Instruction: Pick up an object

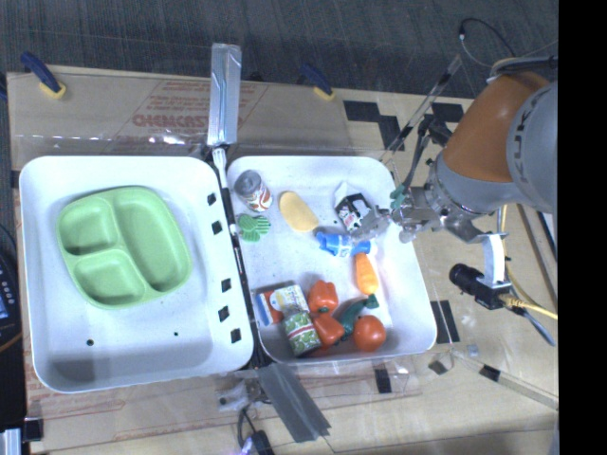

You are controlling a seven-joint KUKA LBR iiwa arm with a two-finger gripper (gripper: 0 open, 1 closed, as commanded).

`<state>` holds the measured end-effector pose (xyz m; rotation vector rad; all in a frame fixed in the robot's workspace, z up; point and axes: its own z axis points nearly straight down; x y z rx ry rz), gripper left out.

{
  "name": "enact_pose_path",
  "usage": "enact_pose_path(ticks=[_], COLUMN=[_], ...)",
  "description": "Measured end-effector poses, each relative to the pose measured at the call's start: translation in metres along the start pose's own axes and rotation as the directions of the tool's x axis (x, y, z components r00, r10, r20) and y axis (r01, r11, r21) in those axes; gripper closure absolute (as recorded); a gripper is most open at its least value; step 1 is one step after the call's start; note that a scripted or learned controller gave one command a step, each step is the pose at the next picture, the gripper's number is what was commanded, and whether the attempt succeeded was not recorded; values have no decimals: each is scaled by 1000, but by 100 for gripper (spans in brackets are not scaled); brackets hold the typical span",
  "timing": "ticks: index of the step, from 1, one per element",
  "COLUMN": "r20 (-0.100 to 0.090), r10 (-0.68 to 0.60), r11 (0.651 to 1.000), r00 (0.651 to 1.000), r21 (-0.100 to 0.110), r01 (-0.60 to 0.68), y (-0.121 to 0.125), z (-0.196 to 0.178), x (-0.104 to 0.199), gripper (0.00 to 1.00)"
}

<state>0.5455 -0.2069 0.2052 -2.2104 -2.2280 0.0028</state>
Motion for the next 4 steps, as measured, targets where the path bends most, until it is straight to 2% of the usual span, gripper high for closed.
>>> enact_pose_path(ticks=[1,2,3,4], r20=[0,1,1,2], r10=[52,49,-114,-120], r11=[999,999,993,993], r00=[999,999,993,993], r21=[-1,1,-3,-2], r01=[-52,-49,114,120], y=[-22,-23,-12,-11], z=[113,104,-12,-21], x=[-3,-3,29,30], gripper=[0,100,100,100])
